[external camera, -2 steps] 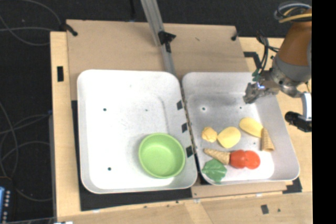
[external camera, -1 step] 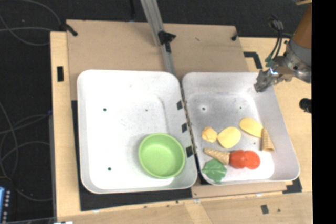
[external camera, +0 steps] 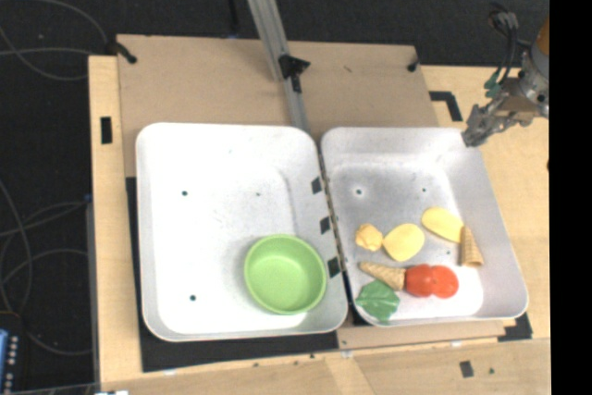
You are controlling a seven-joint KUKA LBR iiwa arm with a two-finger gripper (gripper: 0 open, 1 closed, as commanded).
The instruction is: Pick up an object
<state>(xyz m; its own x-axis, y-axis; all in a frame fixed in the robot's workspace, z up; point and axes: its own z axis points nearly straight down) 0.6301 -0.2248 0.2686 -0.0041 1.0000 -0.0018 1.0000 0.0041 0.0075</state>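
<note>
The setting is a robotics laboratory or test cell, not a domestic or retail space. A plain wooden bench carries two shallow white bins set side by side and fixed with black clips at their shared edge. Black tape marks sit at the bench's corners. An aluminium strut rises from the bench's far edge. Loose cables lie on dark flooring off the bench's left edge. The bins hold toy items: a green bowl and plastic play food.
</note>
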